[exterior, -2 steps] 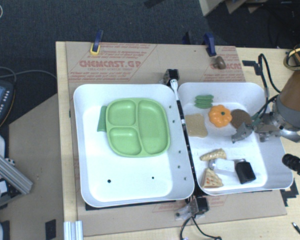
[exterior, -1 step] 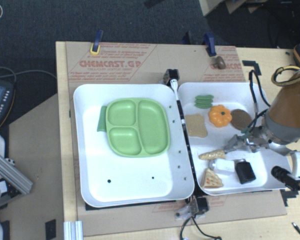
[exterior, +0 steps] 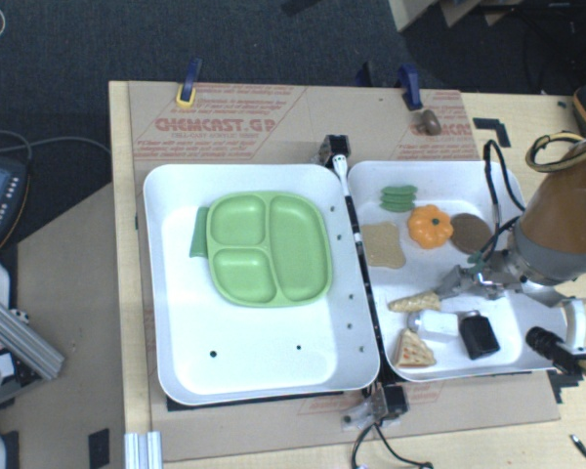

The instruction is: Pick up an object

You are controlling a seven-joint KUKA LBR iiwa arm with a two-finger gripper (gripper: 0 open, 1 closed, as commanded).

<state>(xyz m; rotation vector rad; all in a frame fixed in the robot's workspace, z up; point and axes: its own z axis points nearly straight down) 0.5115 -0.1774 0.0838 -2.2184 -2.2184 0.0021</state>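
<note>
You had 2 white bins side by side; the left bin (exterior: pixel 176 291) carried a green divided tray (exterior: pixel 269 247), well apart from the work. The arm (exterior: pixel 557 228) reached in from 3 o'clock over the right bin (exterior: pixel 449 171), probably because every loose piece lay there. The gripper (exterior: pixel 472 279) hung low among them, and whether it was clenched or released I could not tell. An orange pumpkin (exterior: pixel 430 227) sat at its 11 o'clock, a black block (exterior: pixel 480 336) at 6, a wedge (exterior: pixel 415 350) at 7.
</note>
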